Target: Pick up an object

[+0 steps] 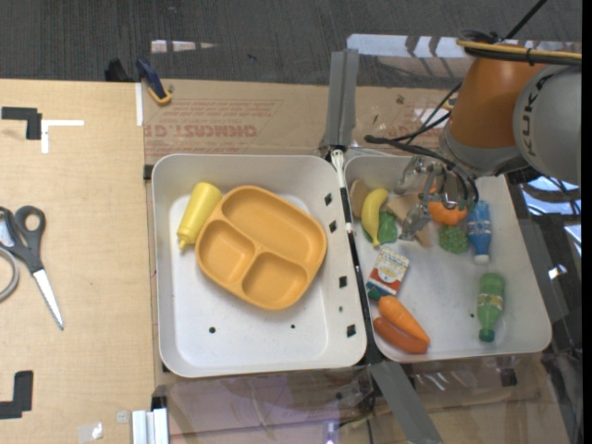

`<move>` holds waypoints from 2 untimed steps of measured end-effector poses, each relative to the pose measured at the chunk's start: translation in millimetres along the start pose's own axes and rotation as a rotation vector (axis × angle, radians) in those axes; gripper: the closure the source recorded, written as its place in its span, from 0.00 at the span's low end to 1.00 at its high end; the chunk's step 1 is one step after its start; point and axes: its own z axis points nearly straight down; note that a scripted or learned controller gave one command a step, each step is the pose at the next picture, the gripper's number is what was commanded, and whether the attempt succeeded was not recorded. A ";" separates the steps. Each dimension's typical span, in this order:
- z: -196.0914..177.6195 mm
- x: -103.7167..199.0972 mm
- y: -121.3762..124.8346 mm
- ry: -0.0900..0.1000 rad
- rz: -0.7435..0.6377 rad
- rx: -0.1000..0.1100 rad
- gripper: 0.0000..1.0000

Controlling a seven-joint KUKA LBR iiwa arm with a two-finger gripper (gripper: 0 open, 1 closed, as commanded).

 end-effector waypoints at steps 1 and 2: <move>-11.2 -1.7 0.8 -0.006 -0.003 0.001 1.00; -11.1 -1.7 0.8 -0.006 -0.003 0.001 0.00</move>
